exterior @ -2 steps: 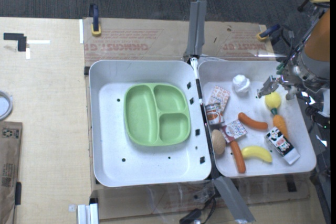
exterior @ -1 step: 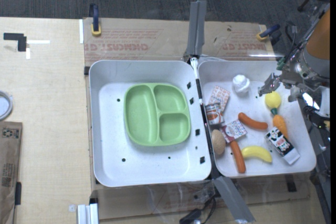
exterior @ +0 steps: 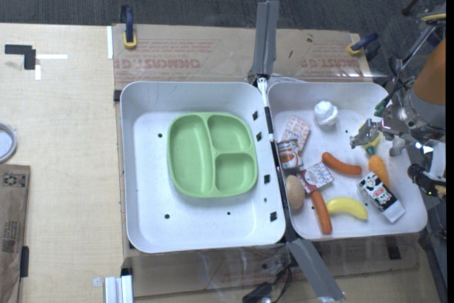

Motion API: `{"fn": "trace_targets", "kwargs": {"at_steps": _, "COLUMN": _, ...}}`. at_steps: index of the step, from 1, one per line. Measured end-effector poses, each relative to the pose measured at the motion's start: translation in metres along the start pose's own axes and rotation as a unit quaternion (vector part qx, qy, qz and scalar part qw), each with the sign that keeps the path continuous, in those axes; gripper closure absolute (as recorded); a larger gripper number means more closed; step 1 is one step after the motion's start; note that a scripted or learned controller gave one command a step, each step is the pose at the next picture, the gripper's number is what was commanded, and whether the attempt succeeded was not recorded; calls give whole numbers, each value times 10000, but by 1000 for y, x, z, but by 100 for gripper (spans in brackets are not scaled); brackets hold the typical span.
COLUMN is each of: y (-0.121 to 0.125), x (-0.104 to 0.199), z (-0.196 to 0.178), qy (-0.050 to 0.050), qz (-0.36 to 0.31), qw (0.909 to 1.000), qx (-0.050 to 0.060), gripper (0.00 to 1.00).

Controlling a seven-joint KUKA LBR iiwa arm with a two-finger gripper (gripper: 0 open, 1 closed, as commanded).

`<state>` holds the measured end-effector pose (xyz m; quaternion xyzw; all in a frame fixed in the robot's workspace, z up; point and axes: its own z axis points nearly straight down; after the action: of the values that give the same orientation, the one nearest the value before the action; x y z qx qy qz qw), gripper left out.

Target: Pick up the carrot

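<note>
Crowding endangers this grasp: the carrot (exterior: 378,170) lies touching the milk carton (exterior: 380,195) just near of the pincer (exterior: 370,134), whose state I cannot tell.

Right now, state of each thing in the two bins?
carrot: lying loose in the right bin, below the hand
hand: above the right bin's far right side, nothing visibly in it
green plate: flat in the left bin, compartments bare
banana: lying flat, near edge
milk carton: on its side

Arm (exterior: 429,89) reaching in from right, hand (exterior: 370,136) low
</note>
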<state>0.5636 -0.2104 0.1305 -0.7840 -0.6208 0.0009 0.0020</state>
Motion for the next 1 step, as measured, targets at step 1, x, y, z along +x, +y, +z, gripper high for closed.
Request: {"fn": "trace_targets", "kwargs": {"at_steps": 1, "y": -41, "x": -4, "z": 33, "qy": 51, "qz": -12, "qw": 10000, "qx": -59, "gripper": 0}}
